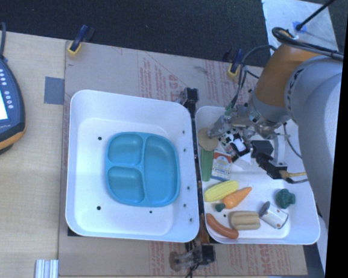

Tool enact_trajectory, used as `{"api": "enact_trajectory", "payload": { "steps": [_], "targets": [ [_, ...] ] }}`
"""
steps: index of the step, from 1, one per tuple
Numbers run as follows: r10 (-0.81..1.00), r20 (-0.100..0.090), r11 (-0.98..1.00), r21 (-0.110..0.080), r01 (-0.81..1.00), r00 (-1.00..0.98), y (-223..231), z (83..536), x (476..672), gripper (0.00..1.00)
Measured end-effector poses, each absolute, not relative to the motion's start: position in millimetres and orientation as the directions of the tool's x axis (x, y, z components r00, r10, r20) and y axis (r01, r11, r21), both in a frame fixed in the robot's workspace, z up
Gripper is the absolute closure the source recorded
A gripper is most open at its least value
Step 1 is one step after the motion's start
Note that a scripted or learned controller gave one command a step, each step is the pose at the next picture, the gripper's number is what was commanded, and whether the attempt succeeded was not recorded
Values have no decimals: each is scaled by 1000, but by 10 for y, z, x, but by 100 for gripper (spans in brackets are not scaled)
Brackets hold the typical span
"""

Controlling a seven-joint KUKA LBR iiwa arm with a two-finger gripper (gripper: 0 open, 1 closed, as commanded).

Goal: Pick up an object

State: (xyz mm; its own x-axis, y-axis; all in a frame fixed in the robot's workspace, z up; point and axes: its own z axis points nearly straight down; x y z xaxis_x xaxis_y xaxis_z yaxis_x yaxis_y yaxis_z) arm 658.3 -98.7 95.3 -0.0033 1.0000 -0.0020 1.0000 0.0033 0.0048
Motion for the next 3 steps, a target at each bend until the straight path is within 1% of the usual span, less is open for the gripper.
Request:
{"api": "enact_trajectory", "payload": {
  "steps": [1,2,3],
  "targets": [
    [1000,-1,2,-1,1000,-2,-1292,924,6565,0],
    [1000,1,4,-5,1000,-4,-992,918,6560,0],
    [1000,0,2,-1,1000,-2,-1285,922,6563,0]
  ]
}}
